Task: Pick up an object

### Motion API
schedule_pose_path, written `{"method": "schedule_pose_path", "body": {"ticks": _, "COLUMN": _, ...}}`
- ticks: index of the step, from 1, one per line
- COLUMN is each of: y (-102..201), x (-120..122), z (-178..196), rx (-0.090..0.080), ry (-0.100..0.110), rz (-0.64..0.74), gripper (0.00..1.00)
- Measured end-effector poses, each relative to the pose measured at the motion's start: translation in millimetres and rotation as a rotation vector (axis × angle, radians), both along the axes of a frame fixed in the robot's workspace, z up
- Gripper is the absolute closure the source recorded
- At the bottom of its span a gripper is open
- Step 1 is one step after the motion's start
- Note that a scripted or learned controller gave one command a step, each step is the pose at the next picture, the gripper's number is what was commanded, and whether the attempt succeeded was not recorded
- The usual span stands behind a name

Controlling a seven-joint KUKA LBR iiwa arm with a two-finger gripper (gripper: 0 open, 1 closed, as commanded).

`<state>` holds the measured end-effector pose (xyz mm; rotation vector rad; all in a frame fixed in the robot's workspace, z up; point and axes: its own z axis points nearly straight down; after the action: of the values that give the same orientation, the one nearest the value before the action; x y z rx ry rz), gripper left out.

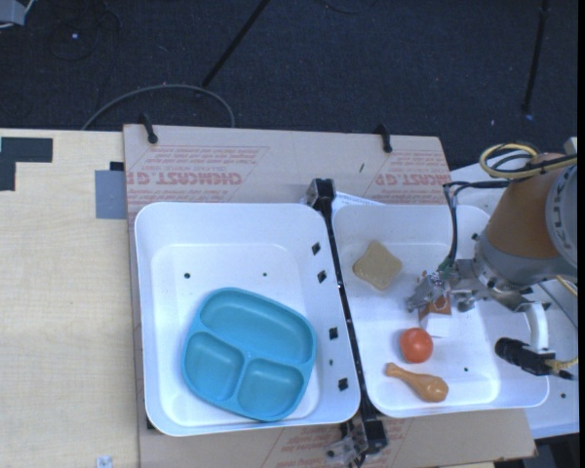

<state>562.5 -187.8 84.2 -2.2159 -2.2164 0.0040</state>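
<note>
In the right bin (468,398) lie a tan, sponge-like block (377,264) near the back, a red-orange ball (416,344) in the middle and a tan gourd-shaped toy (420,381) near the front. My gripper (431,296) hangs low inside this bin, just above and right of the ball and right of the tan block. Something small and orange-brown shows at its tip, but the fingers are too small and cluttered to read. The grey arm with its orange band (522,224) reaches in from the right.
The left bin (166,252) holds a blue divided tray (248,352). A black divider (336,300) runs between the two bins. Cables loop beside the arm at the right, and cardboard lies under both bins.
</note>
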Motion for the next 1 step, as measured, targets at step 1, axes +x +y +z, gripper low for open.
{"method": "schedule_pose_path", "body": {"ticks": 1, "y": -1.1, "x": 0.2, "z": 8.5, "rx": 0.001, "ry": 0.003, "rz": -0.002, "gripper": 1.00}}
